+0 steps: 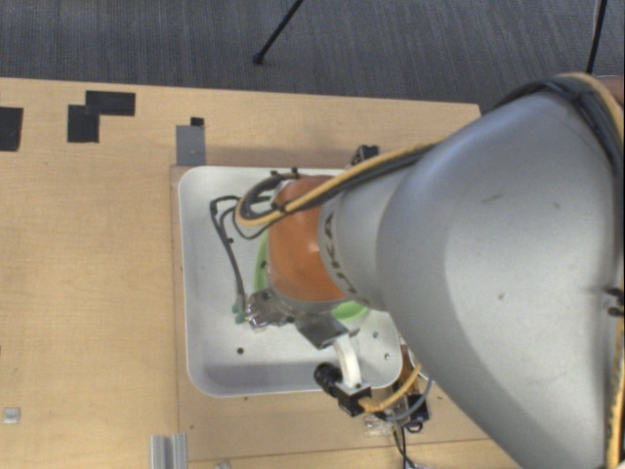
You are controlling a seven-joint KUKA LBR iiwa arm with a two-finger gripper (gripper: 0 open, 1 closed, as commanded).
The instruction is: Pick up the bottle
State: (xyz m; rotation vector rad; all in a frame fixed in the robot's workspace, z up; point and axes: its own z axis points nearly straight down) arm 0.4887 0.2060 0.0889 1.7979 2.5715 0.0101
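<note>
1. Arm: the grey body enters from 3 o'clock and covers the frame from centre to the right edge. It hangs over the white bin.
2. Bench: light wood. It runs from 9 o'clock across the lower frame. Grey carpet lies beyond it at 12 o'clock.
3. White bin: left of centre. Its left wall and near corner are exposed; the arm covers the rest.
4. Orange band: above the wrist, at the centre of the bin.
5. Black cable: loops from the 10 o'clock side of the band and runs down toward the metal wrist flange at its 6 o'clock.
6. Black tape marks: on the bench at 10 o'clock, well apart from the bin.
7. Green object: inside the bin, seen as slivers at the band's 9 o'clock and 5 o'clock edges. Whether this is the bottle cannot be told.
8. Gripper: whether it is released, clenched or grasping anything cannot be told.
</note>
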